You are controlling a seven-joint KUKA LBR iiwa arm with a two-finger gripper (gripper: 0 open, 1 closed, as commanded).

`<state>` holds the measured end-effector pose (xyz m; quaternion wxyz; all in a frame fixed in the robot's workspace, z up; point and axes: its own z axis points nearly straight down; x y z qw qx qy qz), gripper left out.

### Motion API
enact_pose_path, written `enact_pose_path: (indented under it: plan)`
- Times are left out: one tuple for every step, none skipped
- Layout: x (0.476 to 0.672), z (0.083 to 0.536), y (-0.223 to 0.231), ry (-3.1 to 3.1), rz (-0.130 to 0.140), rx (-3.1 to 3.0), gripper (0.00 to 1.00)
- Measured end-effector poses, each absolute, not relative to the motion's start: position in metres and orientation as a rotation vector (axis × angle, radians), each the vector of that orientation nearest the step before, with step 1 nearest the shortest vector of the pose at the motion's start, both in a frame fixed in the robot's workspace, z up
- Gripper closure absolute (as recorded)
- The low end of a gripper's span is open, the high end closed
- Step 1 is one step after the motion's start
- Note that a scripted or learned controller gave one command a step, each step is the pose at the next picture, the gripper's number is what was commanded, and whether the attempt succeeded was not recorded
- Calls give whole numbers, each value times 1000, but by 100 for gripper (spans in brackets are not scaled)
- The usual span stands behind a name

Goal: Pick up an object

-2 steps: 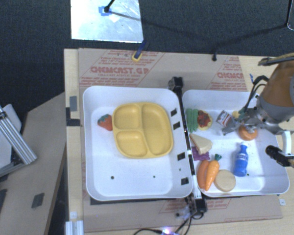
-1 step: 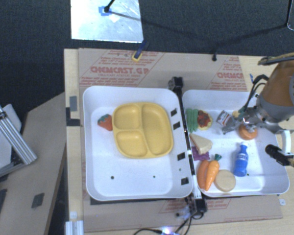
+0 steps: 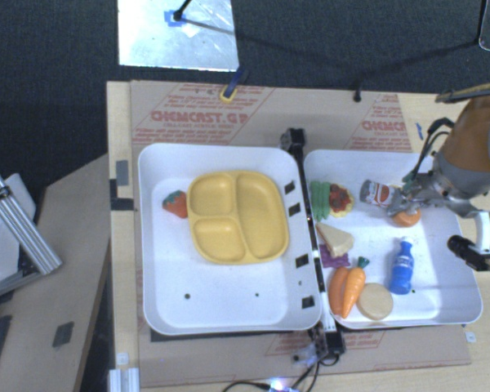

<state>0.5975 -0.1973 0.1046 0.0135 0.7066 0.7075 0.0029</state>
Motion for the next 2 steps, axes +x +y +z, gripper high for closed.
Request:
enact_pose_path:
  plan:
    - [600, 148, -197, 2222, 4, 2215, 100]
    - [608, 212, -199, 2221, 7, 2210, 100]
